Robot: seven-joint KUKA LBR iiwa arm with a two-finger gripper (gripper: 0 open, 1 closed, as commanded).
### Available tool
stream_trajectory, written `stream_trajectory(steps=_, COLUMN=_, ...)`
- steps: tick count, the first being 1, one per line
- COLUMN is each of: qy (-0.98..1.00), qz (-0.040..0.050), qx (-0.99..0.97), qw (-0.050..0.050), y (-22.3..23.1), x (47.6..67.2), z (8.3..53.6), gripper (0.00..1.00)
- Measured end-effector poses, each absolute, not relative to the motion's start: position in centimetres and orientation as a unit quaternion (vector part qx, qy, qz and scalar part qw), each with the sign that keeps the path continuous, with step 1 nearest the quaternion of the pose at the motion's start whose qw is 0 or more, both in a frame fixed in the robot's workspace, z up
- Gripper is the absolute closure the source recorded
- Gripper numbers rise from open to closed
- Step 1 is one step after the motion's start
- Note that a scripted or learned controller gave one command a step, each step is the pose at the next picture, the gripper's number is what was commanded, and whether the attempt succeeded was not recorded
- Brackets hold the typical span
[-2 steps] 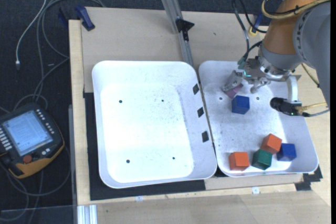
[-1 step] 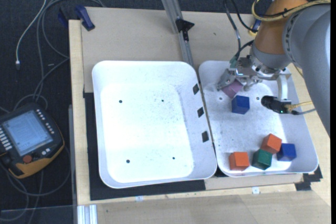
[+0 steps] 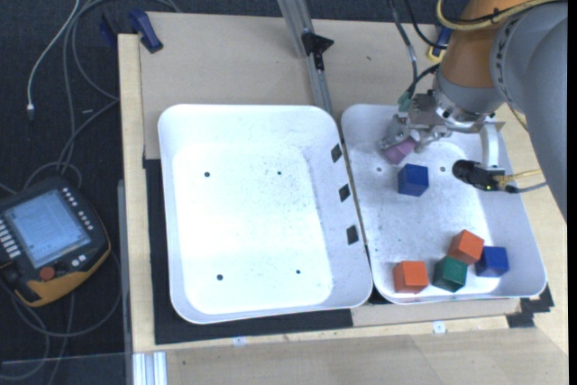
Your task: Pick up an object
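Here the gripper [image 3: 403, 140] is down in the right bin [image 3: 518, 234], its fingers seemingly closed around a pink block [image 3: 398, 151] just behind the blue cube [image 3: 414, 179]. Next comes a straight lift, testing the hold.

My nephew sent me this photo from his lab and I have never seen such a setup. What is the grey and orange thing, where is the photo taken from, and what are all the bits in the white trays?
The grey and orange machine is a robot arm reaching in from the right. At its end is a gripper with two fingers for picking things up. One fixed camera looks down at a slant on a bench bearing two shallow white bins. The right bin holds small blocks: a pink block just under the gripper, a blue cube nearby, and at the near edge two orange blocks, a green block and a second blue one. I cannot tell whether the pink block is actually gripped. The left bin sits beside it.
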State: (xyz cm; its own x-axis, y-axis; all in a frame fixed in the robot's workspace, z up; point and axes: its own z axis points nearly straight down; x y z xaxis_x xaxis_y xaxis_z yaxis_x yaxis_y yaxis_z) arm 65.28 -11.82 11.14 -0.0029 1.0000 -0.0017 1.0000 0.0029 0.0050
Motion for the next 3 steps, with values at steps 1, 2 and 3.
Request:
stream_trajectory(steps=1, qy=0.71, qz=0.002, qx=0.704, qw=-0.002, y=-1.8, x=58.6, z=20.4, gripper=1.0)
stream_trajectory(steps=2, qy=0.71, qz=-0.0015, qx=0.705, qw=-0.005, y=5.0, x=50.2, z=19.9, gripper=1.0)
stream_trajectory(steps=3, qy=0.707, qz=-0.0002, qx=0.707, qw=-0.001, y=4.6, x=50.6, z=19.9, gripper=0.0)
